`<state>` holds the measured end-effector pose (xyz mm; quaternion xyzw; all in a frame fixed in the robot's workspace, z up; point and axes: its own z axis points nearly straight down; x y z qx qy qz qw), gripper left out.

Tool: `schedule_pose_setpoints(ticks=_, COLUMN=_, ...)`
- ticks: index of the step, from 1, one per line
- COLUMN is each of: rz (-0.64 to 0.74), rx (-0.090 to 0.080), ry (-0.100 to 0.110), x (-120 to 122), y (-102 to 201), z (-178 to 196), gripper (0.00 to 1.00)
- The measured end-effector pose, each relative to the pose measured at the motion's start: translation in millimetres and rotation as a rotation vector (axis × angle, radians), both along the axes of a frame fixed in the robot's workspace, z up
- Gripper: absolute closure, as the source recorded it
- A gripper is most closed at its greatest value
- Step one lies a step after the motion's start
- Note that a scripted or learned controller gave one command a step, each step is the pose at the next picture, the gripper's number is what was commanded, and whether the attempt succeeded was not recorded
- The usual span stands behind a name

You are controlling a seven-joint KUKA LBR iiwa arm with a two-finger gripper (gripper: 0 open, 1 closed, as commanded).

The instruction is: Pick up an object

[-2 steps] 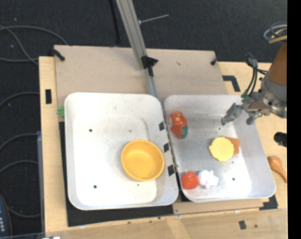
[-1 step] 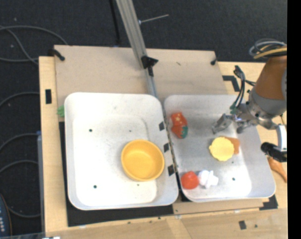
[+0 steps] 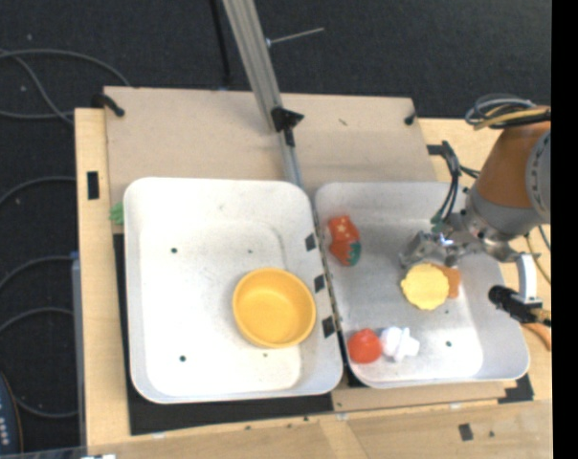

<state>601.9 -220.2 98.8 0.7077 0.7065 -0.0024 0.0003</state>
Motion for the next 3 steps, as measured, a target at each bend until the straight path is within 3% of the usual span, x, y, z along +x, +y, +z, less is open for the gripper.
schedule_pose_setpoints(ticks=1, rz=0.000, rx=0.000, ry=-0.008, x=2.2, y=-0.4, z=14.1, gripper=1.00)
schedule_pose_setpoints(ticks=3, rz=-0.002, rx=0.002, ry=-0.010, x=-10.2, y=-4.7, z=115.7, gripper=1.00)
